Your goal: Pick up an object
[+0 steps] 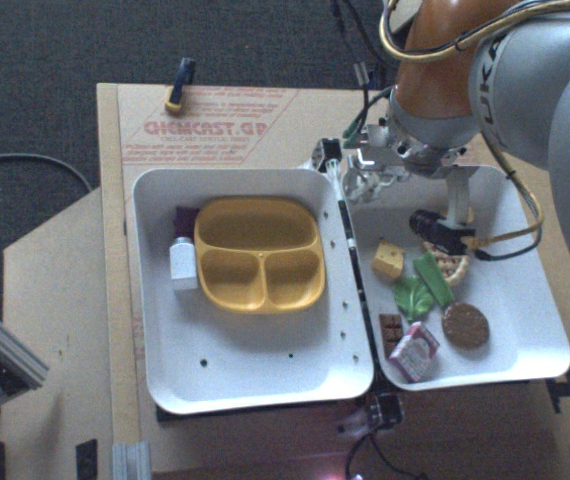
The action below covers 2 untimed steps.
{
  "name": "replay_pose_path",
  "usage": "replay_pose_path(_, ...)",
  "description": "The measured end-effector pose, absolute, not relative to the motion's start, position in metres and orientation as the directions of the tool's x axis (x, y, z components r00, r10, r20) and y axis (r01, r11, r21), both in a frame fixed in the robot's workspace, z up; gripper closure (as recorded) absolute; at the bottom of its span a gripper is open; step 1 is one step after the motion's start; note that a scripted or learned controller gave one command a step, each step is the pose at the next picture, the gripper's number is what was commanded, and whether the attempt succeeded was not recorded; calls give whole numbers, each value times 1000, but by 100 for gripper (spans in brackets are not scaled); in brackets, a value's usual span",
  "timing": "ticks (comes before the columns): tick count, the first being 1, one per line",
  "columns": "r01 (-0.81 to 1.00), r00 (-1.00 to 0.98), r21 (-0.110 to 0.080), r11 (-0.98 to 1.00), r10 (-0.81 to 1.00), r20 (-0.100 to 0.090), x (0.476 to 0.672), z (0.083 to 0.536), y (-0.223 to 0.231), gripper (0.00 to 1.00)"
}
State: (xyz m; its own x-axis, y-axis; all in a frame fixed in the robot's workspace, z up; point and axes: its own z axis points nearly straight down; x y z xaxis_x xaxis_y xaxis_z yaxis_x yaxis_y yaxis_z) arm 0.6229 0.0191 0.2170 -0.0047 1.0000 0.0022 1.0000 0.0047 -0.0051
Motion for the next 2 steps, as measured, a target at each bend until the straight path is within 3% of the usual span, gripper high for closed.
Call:
replay_pose_path(1, 1000, -2, -4, 2, 1000, 1, 607, 230, 33, 100)
replay_pose_path(2, 1000, -1, -5, 1, 1000, 1, 608, 215, 46, 100)
